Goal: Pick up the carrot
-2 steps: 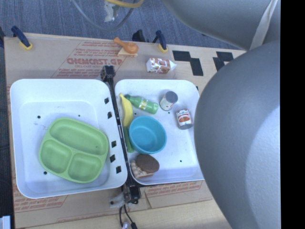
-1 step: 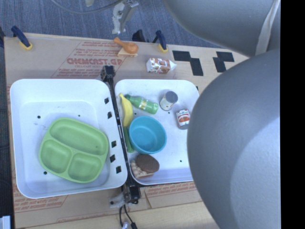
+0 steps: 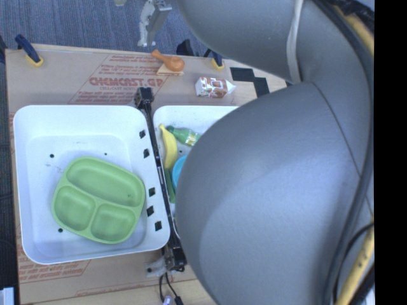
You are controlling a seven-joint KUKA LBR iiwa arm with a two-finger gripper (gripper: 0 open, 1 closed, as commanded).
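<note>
Most of the right bin (image 3: 191,112) is hidden by the arm (image 3: 267,170). Beyond the bins, the carrot (image 3: 169,61) is taken to be the orange piece lying on the bench (image 3: 95,75), with a small carton (image 3: 213,87) nearby and open room otherwise. The gripper (image 3: 147,24) is seen past the far edge, apart or together cannot be told; a descent squarely over the carrot is advised.

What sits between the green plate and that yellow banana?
In the camera view, the two bins' adjoining white walls with black clips lie between the green plate and the banana.
</note>
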